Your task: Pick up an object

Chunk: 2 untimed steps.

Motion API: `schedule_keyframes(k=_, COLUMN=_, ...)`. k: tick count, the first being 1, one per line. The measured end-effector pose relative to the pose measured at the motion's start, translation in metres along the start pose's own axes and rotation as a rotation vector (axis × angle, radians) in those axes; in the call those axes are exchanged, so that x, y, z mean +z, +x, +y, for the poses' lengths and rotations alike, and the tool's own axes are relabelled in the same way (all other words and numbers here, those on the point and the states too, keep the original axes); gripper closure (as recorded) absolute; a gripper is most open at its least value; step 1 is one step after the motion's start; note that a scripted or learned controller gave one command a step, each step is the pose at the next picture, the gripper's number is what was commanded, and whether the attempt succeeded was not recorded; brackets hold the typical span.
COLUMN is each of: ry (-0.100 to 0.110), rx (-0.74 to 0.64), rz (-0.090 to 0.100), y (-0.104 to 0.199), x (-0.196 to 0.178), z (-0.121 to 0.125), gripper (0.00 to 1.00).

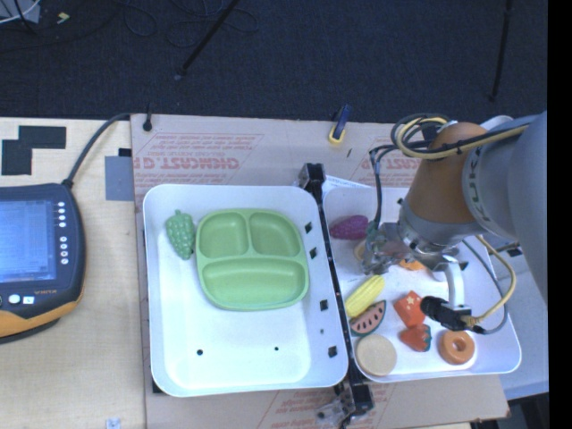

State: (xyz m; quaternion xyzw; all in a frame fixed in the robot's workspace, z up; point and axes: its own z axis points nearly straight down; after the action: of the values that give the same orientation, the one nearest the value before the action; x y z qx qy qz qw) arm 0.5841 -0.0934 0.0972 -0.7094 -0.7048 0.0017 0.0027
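The right bin (pixel 500 351) holds several toy foods: a purple eggplant (pixel 349 228), a yellow corn cob (pixel 365 294), a watermelon slice (pixel 368 318), a tan round cookie (pixel 376 354), a red pepper piece (pixel 410 308), a red strawberry (pixel 416 337) and an orange doughnut (pixel 458 348). My gripper (pixel 386 254) is low in that bin, just right of the eggplant and above the corn. The wrist with its orange band (pixel 442 181) covers whatever lies directly under it.
The left bin (pixel 170 347) carries a green sectioned plate (pixel 251 258) and a bunch of green grapes (pixel 180 234). A black divider (pixel 326 284) runs between the bins. A teach pendant (pixel 36 253) lies far left. Cables (pixel 487 307) loop over the right bin's right part.
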Motion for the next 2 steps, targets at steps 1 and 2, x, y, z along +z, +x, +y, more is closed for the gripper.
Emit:
schedule_keyframes(k=1, ry=-0.007, rx=-0.007, rz=-0.001, y=0.003, x=-0.043, z=0.003, gripper=1.0)
schedule_keyframes(k=2, ry=-0.007, rx=-0.008, rz=-0.001, y=0.005, x=-0.086, z=0.006, gripper=1.0)
